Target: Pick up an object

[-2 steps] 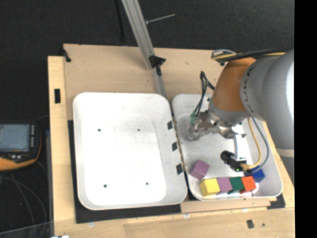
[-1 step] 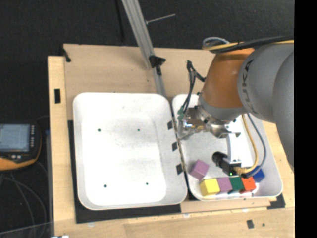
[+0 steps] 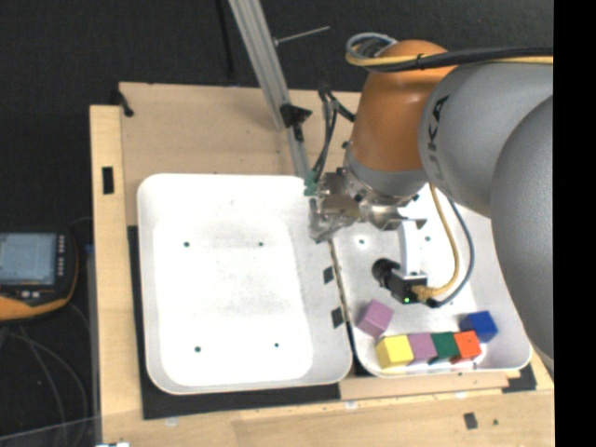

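Several small blocks lie in the right bin (image 3: 372, 250) near its front edge: a light purple block (image 3: 375, 318) on its own, then a row of a yellow block (image 3: 395, 350), a pale purple block (image 3: 422, 346), a green block (image 3: 443, 345) and an orange block (image 3: 466, 345), with a blue block (image 3: 480, 324) behind the row's right end. My gripper (image 3: 328, 214) hangs under the orange wrist band over the right bin's left rim, well behind and left of the blocks. The wrist body hides its tip.
The left bin (image 3: 158, 250) sits beside the right one. A slanted metal rail (image 3: 265, 63) rises at the back. A small screen device (image 3: 33, 264) lies off the bench at the left. The big grey arm covers the right bin's back right.
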`<state>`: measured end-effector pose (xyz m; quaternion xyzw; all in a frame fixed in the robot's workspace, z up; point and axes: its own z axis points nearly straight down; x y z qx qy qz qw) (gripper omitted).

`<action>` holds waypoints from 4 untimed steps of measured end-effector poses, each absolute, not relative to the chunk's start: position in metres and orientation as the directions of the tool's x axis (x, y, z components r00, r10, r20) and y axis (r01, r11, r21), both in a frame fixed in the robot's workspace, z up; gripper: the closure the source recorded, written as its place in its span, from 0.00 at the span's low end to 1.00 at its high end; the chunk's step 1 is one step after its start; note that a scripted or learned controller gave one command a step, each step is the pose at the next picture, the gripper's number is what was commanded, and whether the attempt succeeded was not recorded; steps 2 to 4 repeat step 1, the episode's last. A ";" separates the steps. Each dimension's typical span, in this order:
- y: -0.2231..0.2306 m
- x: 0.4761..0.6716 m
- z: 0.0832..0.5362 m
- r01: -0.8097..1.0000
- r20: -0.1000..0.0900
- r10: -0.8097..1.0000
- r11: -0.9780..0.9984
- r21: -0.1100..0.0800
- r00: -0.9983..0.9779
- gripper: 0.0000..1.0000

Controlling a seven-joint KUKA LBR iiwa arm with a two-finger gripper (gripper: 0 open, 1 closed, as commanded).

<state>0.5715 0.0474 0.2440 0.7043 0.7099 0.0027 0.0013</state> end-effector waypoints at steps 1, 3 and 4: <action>0.086 0.552 0.194 1.000 0.000 1.000 0.005 -0.005 -0.005 1.00; 0.086 0.552 0.194 1.000 0.000 1.000 0.005 -0.005 -0.005 1.00; 0.086 0.552 0.194 1.000 0.000 1.000 0.005 -0.005 -0.005 1.00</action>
